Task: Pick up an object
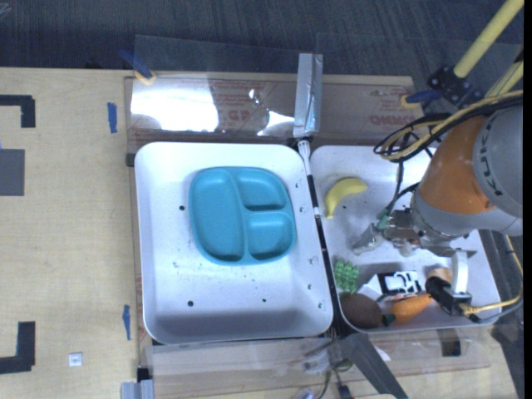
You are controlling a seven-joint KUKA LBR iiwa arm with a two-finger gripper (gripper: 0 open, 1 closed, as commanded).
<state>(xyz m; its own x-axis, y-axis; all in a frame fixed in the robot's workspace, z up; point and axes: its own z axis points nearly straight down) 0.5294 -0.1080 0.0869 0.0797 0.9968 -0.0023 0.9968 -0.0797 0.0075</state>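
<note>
The grey arm with its orange band leans in over the right-hand shallow white bin (490, 285), and its two-finger gripper (371, 238) hangs low near the bin's middle — from here I cannot tell how the hand is set, and nothing visibly sits in it.

The pickings lie around it: a curved yellow plastic banana (343, 194) just above, a small green knobbly block (346, 273) below, then a dull brown rounded lump (361, 309), an orange carrot-shaped piece (410, 307) and a black-and-white printed box (401, 283) crowded along the near wall.

I'd go for the banana — it lies apart, smooth and narrow, best pinched across its middle.

The left-hand white bin (158, 223) bears a glossy teal three-compartment plastic tray (243, 214).
</note>
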